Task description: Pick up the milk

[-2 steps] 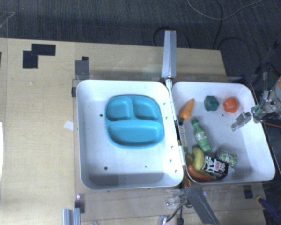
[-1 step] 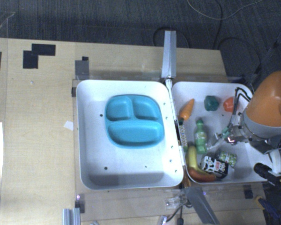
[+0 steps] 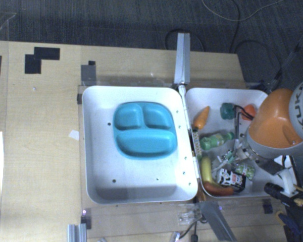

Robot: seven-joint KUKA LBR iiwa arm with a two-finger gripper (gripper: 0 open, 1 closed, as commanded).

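The milk [image 3: 229, 178] is a small black-and-white carton lying near the front of the right bin [image 3: 227, 96]. My gripper [image 3: 233, 158] hangs low over the bin's middle, just behind the carton and right of a green bottle [image 3: 215, 140]. The grey arm with its orange band [image 3: 275, 121] covers the right part of that bin. From this view I see nothing held clearly in the gripper.
Around the milk lie a yellow banana [image 3: 206, 168], a red-brown sausage [image 3: 217, 188], an orange carrot [image 3: 201, 116] and a teal cup [image 3: 228, 110]. A blue divided plate [image 3: 144, 129] lies in the left bin [image 3: 98, 145].
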